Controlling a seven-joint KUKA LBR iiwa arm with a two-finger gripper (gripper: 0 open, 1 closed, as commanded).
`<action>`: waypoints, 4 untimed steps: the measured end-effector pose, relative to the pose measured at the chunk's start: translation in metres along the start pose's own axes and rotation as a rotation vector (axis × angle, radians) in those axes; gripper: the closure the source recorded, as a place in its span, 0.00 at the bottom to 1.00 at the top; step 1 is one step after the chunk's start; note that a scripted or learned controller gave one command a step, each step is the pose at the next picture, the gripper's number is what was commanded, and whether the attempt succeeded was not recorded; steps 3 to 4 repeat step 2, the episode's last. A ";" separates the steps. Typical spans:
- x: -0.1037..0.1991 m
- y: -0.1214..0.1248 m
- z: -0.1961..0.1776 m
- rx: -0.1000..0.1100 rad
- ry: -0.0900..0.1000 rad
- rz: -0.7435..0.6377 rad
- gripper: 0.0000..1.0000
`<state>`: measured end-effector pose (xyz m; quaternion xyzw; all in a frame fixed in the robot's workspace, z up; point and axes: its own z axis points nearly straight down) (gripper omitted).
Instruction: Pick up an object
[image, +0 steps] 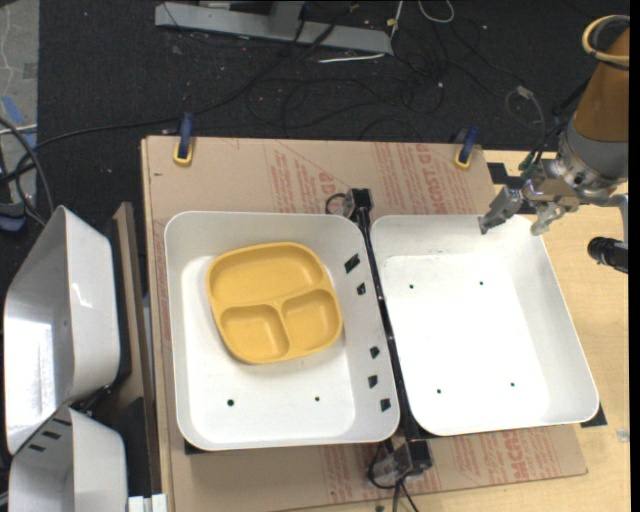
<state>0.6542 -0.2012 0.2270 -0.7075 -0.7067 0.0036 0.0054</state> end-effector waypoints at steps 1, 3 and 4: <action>0.001 0.003 -0.009 -0.013 -0.003 -0.003 0.00; 0.009 0.001 0.052 -0.008 -0.002 -0.004 0.00; 0.009 0.001 0.052 -0.008 -0.002 -0.004 0.00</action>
